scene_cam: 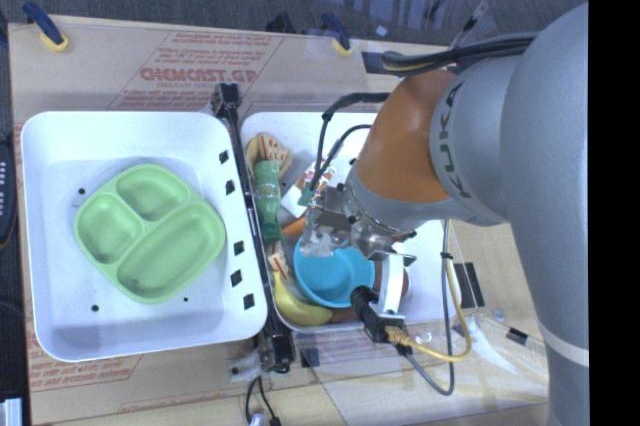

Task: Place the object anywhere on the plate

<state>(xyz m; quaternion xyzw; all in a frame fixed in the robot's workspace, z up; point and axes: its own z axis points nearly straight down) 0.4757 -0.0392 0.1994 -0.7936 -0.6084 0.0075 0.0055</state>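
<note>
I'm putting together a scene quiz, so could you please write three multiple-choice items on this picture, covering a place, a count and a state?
1. Where is the plate?
A. left bin
B. right bin
C. on the bench outside the bins

2. How many compartments has the plate?
A. two
B. three
C. five

3. What lies on the plate?
A. a banana
B. a blue bowl
C. nothing

Key: 1 A, it sits in the left bin. 2 B, ridges split it into three. 3 C, the banana and bowl lie in the right bin.

Position: one fixed camera above the bench (pixel 150 64)
Facing: down, at a slant
Covers: both bins; arm (pixel 500 134) looms close at right
</note>
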